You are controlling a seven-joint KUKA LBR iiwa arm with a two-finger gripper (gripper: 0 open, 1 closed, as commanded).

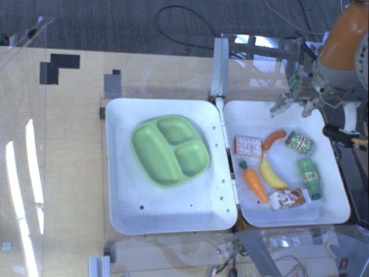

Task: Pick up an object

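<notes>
With nothing yet picked, the grey arm's gripper (295, 104) hovers, fingers apart and empty, over the right white bin's (340, 212) twelve-o'clock rim, toy foods beneath at six o'clock.

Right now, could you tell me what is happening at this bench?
A robot arm reaches in from the right, its hand open and hovering over the far edge of the right bin. It holds nothing. That bin contains a carrot, a banana, a sausage, a small can, a green bottle, a red-and-white box and a carton. The left bin holds a green divided plate.
</notes>
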